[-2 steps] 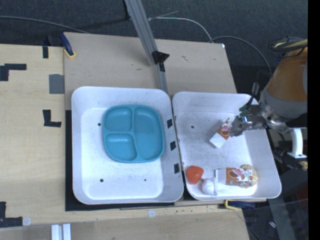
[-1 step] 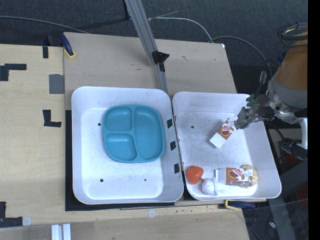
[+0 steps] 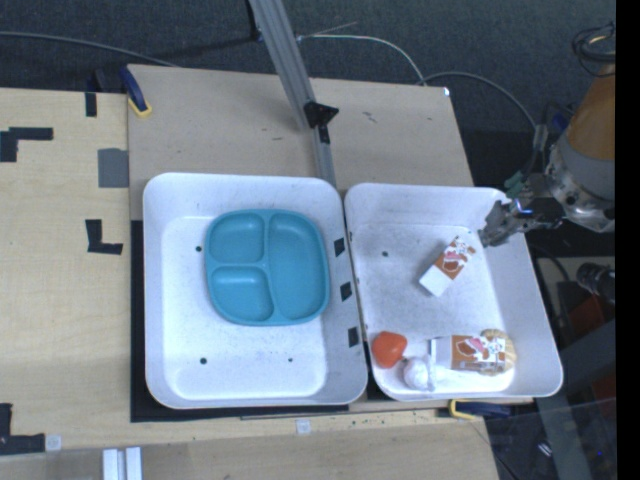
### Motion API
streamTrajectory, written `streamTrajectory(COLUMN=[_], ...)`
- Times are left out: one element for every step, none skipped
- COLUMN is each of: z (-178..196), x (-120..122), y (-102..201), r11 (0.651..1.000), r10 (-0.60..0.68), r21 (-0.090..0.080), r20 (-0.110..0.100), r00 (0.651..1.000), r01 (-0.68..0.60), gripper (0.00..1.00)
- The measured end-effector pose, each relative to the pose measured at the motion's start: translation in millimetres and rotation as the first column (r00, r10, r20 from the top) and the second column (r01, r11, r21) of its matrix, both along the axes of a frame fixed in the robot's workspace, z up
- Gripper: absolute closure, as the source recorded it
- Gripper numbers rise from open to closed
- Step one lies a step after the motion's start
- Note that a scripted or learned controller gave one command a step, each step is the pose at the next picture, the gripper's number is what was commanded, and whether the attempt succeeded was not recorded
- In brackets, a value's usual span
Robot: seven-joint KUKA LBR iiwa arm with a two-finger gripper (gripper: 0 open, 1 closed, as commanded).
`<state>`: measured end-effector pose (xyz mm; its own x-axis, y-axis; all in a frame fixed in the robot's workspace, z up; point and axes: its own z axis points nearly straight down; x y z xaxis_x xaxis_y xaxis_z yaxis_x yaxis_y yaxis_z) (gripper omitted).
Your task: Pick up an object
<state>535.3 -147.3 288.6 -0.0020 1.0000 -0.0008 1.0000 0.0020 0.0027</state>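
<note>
In the right bin [image 3: 400, 203] lie a small white and red carton [image 3: 449, 265], tilted, near the middle right, an orange-red round object [image 3: 389, 347] at the front left, a white round thing [image 3: 416, 373] beside it, and a brown and white packet [image 3: 482, 352] at the front right. My gripper [image 3: 497, 224] hangs over the bin's right rim, just up and right of the carton and apart from it. Nothing shows between its fingers.
The left bin [image 3: 170, 288] holds a teal divided plate [image 3: 267, 267]. A grey metal bar [image 3: 285, 53] runs from the top edge down to the gap between the bins. The arm's grey body with its orange band [image 3: 590, 128] stands at the right.
</note>
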Motion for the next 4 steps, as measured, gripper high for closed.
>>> streamTrajectory(z=[-8, -8, -11, -15], x=[-13, -16, -15, -19], y=[47, 104, 152, 208], r11=[1.000, 1.000, 1.000, 1.000], r10=[0.003, 0.005, 0.005, 0.005], r21=[0.002, 0.002, 0.002, 0.002], r20=[-0.005, -0.005, -0.005, -0.006], r00=[1.000, 1.000, 1.000, 1.000], r01=[-0.003, -0.005, -0.005, -0.005], gripper=[1.00, 1.00, 1.00, 1.00])
